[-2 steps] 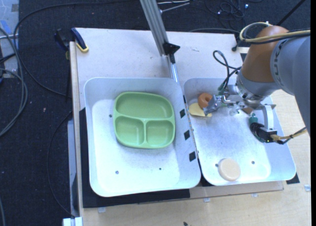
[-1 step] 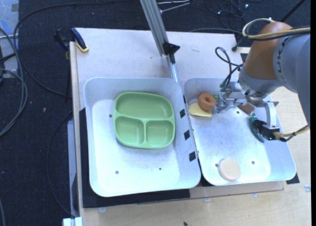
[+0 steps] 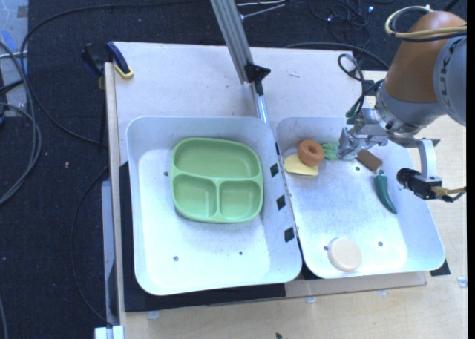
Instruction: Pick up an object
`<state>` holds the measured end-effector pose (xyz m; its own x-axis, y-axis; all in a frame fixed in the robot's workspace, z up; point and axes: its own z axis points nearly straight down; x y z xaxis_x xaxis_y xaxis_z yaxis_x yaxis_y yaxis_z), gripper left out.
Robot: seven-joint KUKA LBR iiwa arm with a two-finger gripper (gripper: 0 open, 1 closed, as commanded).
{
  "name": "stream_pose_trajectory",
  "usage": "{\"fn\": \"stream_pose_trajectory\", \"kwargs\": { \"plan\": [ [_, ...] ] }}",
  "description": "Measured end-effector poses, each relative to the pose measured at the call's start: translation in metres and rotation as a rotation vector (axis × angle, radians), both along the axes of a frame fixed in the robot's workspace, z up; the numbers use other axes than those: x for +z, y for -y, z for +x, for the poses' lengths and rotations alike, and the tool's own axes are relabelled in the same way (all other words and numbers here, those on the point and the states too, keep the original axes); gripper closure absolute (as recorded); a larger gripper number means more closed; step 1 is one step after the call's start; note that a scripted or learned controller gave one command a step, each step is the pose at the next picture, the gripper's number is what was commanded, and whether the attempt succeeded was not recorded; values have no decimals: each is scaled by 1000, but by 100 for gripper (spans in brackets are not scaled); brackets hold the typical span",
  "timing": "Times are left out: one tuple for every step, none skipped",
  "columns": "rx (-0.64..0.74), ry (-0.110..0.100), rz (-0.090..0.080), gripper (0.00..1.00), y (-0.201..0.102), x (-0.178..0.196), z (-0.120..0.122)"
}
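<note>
The right bin holds an orange donut-shaped piece resting on a pale yellow wedge, a small green item, a brown block, a green pepper-like piece and a cream disc. My gripper is low at the bin's back, just right of the small green item and left of the brown block. I see nothing between its fingers.
The left bin carries a green divided plate. A slanted metal pole runs down to the divider between the bins. Cables lie on the dark floor around the bench.
</note>
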<state>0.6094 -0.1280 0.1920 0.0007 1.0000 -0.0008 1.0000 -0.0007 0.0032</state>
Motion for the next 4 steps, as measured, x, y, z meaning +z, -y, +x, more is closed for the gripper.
{"fn": "stream_pose_trajectory", "kwargs": {
  "plan": [
    [2,1,0,100,0,47,1],
    [5,-5,1,100,-45,37,-11],
    [6,-5,2,100,-86,42,-25],
    [8,-5,3,100,-135,50,-46]
  ]
}}
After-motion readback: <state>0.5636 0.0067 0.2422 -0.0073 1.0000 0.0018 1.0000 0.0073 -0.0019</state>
